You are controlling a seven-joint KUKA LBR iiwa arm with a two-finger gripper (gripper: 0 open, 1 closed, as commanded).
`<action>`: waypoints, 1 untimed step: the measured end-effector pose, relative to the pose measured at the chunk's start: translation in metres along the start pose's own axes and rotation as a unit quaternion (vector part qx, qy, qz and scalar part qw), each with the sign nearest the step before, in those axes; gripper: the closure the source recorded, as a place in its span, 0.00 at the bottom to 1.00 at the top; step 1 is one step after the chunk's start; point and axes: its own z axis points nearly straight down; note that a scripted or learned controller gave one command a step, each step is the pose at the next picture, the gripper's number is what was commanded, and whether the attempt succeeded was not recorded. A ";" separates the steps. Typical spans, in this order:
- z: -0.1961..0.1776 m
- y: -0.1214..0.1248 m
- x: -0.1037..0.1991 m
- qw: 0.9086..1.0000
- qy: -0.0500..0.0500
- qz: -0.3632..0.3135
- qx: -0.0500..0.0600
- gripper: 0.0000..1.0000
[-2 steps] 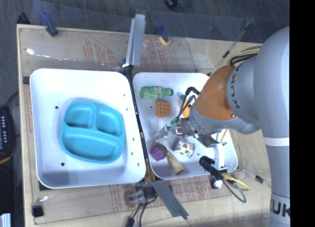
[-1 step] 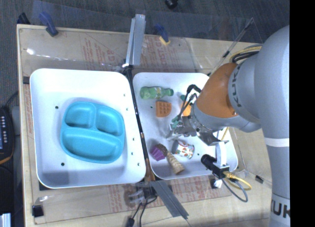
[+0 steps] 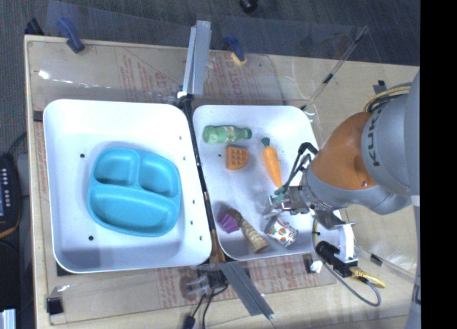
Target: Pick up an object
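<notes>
The arm (image 3: 371, 156) hangs over five toys (image 3: 243, 178); one blue tray (image 3: 136, 190) lies left.

Hiding the right bin's (image 3: 214, 117) lower right rim under the arm (image 3: 357, 160); blurring the hand (image 3: 280, 203) at lower centre-right beyond telling its state.

The grey arm (image 3: 378, 156) reaches in from the right, its tool (image 3: 280, 203) lowered, seemingly pointing leftward.

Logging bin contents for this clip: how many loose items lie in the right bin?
5: green bottle at top, waffle below it, carrot beside, purple-tipped cone at bottom, patterned cup by the arm. More may hide under it.
</notes>
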 end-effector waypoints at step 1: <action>-0.110 0.012 0.059 1.000 0.000 -0.001 0.002 1.00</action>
